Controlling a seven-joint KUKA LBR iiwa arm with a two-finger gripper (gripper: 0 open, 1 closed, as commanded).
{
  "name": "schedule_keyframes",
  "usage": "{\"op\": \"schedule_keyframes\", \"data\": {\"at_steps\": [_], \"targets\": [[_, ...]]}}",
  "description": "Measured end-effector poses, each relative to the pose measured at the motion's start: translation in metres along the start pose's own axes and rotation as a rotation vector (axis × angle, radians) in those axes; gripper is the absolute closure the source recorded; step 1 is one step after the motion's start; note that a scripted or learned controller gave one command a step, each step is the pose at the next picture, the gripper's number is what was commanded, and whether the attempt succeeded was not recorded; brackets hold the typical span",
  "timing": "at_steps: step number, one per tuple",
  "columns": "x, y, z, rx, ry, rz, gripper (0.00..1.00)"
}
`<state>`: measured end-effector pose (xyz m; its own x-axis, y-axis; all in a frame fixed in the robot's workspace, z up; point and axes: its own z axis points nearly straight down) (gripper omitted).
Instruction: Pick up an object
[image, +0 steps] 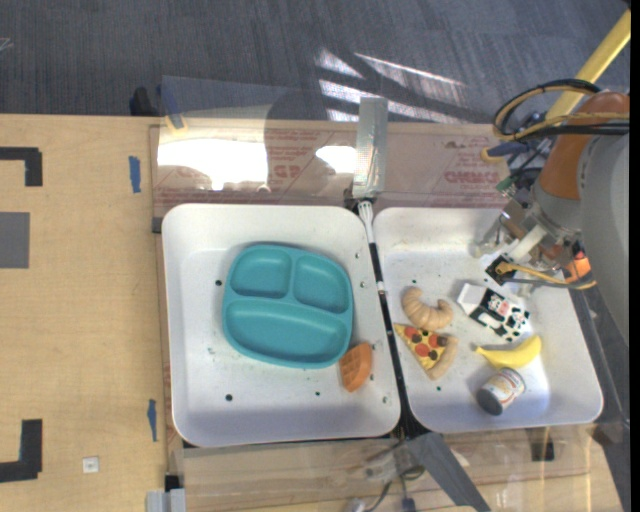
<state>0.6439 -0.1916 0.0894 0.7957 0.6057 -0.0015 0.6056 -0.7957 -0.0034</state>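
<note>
The grey arm (612, 200) reaches in from the right and slopes down to the left, with its orange band (563, 165) just above the wrist (533, 215). The jaws hang low at its tip, too cluttered to make out.

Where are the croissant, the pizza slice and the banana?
croissant (428, 311), camera view, middle of its curved body.
pizza slice (430, 347), camera view, its topped centre.
banana (512, 351), camera view, middle of its yellow curve.

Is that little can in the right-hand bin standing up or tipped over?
Tipped over: the can lies on its side, dark end showing.
</note>
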Motion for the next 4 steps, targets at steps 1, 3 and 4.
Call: {"op": "schedule_keyframes", "data": {"at_steps": [1,3,4], "targets": [[-0.003,0.010,-0.190,-0.015,0.009,-0.157,0.00],[-0.014,-0.055,-0.345,-0.004,0.002,0.283,0.00],[-0.088,-0.039,-0.333,-0.001,0.000,0.137,0.00]]}}
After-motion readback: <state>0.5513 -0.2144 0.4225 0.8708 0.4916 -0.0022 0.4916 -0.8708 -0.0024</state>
